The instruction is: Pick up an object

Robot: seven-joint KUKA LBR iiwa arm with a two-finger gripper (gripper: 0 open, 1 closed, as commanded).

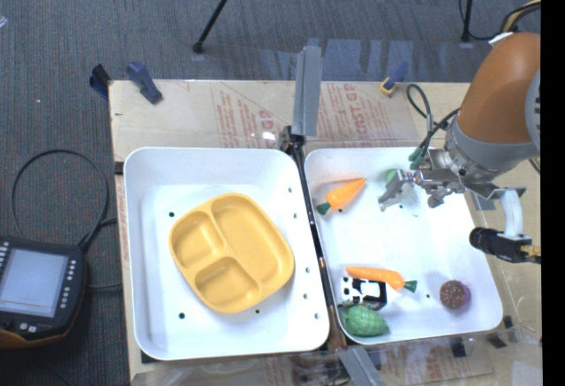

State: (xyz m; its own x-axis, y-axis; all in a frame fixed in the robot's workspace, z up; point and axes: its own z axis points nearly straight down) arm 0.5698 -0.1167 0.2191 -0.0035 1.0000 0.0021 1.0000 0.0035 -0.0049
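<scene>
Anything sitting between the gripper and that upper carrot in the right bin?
Nothing visible. The gripper hangs over the right bin, with bare white floor between it and the upper carrot to its left.

The bench (221, 115) bears two white bins — left (146, 199), right (424, 225).

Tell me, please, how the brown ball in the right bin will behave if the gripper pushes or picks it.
The brown ball looks round, so a push would probably roll it toward the bin wall close by. Its surface looks rough, which may help the grip. It is small, so it is likely light.
</scene>
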